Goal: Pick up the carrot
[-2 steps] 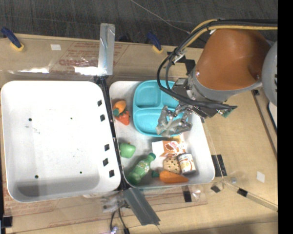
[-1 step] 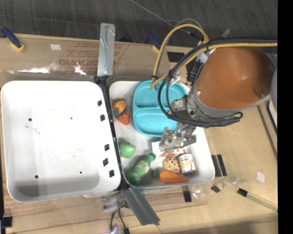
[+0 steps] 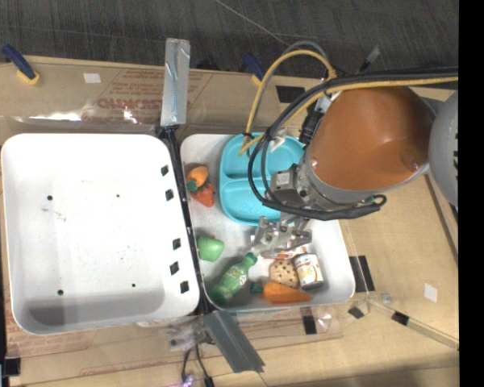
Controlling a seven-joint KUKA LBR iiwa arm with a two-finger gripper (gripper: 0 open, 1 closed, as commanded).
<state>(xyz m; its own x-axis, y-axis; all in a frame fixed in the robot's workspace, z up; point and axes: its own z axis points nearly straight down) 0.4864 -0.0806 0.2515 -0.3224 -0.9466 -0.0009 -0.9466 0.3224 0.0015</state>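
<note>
Lying flat along near wall of right bin (image 3: 339, 240): carrot (image 3: 287, 293), orange, tapered; gripper (image 3: 281, 236) above, finger spread unclear

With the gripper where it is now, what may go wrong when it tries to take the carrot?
The gripper sits above the cracker and the small can, so it may take one of these instead. The carrot lies against the right bin's near wall, with the green bottle close by, which leaves little room for the fingers.
</note>
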